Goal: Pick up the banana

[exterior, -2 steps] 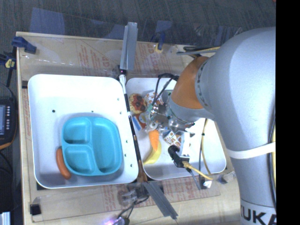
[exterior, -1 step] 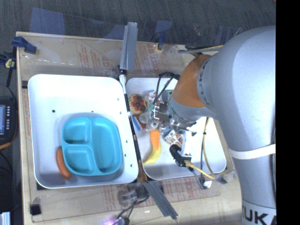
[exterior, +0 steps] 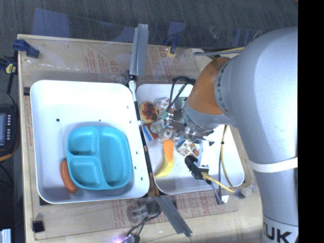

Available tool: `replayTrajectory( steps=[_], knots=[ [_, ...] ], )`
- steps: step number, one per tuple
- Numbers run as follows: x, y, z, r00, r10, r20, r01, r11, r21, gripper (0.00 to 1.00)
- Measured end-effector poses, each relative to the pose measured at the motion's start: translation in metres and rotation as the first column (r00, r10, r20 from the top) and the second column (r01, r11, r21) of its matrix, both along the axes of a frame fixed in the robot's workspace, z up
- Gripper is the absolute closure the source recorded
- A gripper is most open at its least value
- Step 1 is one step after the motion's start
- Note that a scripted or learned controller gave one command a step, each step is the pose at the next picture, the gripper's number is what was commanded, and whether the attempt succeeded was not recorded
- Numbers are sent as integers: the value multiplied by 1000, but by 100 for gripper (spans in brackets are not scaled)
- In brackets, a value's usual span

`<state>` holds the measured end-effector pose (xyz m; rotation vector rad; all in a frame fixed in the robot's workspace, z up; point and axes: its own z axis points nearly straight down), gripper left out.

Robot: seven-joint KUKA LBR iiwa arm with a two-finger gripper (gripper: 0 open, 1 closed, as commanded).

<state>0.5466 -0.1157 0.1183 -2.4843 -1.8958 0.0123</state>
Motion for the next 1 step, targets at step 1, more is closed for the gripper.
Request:
replayTrajectory(
  steps=[1],
  knots=[
    [-54,-32,-16,971,236,40,-235,972,-17,100]
  ],
)
